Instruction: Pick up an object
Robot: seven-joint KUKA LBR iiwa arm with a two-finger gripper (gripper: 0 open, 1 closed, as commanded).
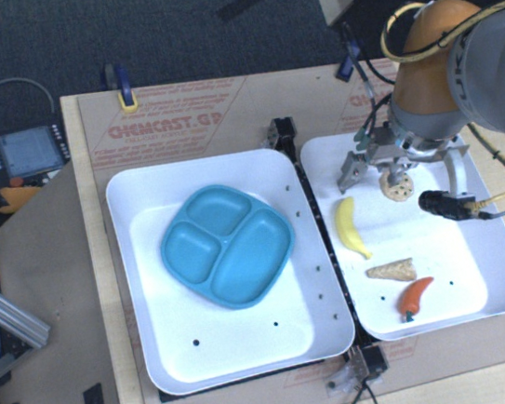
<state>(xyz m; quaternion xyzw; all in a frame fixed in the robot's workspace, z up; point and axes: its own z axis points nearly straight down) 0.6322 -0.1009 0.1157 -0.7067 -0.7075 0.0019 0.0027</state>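
Observation:
In the right bin (500, 274) lie a yellow banana (351, 229), a round tan cookie with dark dots (399, 186), a tan wedge-shaped piece (392, 271) and a red chili pepper (416, 296). My gripper (375, 170) hangs over the far part of this bin, under the orange band of the arm. Its fingers stand apart, open, with nothing between them. The cookie sits just below and to the right of the gripper, close to one fingertip. The banana's upper end lies a little below the other finger.
A blue divided plate (228, 245) lies in the left bin (132, 261). A black plug on a yellow cable (446, 204) hangs over the right bin beside the cookie. A black clamp (281, 132) sits at the far edge between the bins.

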